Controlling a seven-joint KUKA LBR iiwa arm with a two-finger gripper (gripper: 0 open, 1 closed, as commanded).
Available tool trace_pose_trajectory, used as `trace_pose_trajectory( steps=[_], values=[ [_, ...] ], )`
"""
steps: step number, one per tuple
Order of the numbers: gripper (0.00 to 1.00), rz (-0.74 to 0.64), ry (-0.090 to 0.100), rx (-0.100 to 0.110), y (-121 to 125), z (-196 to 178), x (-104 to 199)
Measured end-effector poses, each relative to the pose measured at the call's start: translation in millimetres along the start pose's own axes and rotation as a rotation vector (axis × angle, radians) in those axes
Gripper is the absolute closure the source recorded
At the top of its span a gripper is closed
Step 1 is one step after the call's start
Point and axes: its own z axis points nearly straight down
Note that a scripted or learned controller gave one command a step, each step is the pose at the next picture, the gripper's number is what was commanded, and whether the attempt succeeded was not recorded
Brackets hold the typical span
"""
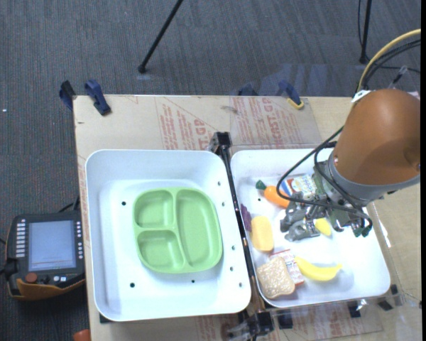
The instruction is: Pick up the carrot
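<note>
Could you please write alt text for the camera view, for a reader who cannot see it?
The arm's hand hovers in the right bin, just right of a carrot, among a banana, a yellow block and a cracker. The left bin holds a green tray.

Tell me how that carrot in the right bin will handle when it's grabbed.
The carrot looks like smooth moulded plastic, so probably stiff, light and a bit slippery. Its tapered round shape may roll or squirt from a pinch. It lies just left of the tool, near a packet.

Fixed overhead view, slanting down on both bins (99, 190).
</note>
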Motion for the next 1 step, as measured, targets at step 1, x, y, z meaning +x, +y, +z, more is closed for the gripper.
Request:
trace_pose_trajectory(
  steps=[1],
  values=[
    [1.00,0.482,0.001,0.001,60.1,-21.3,-42.5]
  ],
)
